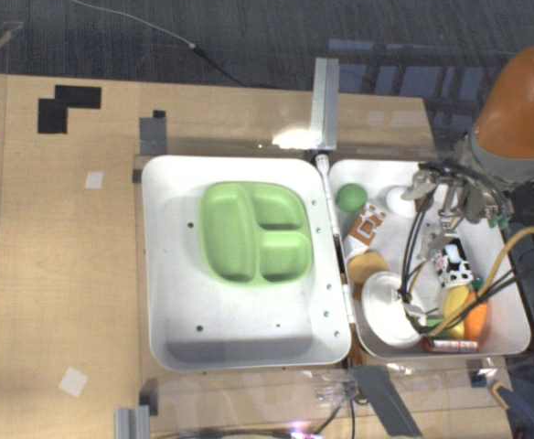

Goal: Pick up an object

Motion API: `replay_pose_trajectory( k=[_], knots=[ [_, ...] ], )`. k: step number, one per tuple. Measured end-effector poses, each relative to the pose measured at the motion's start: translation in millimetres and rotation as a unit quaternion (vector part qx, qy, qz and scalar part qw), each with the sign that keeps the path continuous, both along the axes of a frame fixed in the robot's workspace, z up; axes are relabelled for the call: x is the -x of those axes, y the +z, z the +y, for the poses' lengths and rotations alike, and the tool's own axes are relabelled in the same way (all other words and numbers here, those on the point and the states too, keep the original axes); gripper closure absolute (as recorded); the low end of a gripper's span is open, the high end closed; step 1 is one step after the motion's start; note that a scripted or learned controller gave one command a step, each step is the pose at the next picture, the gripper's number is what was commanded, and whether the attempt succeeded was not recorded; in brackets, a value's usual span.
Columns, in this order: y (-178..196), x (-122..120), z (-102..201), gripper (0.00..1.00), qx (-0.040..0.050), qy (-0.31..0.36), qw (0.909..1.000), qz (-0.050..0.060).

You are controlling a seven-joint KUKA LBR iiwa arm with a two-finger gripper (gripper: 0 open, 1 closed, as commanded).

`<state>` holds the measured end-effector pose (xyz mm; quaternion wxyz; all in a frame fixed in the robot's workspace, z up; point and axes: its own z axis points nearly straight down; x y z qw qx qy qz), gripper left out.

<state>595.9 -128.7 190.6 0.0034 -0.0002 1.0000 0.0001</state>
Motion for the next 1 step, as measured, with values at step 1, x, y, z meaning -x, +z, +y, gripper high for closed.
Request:
replay_pose_trajectory(
  k=[1],
  knots=[
    [-92.4, 27.5, -40.9, 0.00, 0.0008, -0.059, 0.9982, -0.008]
  ],
)
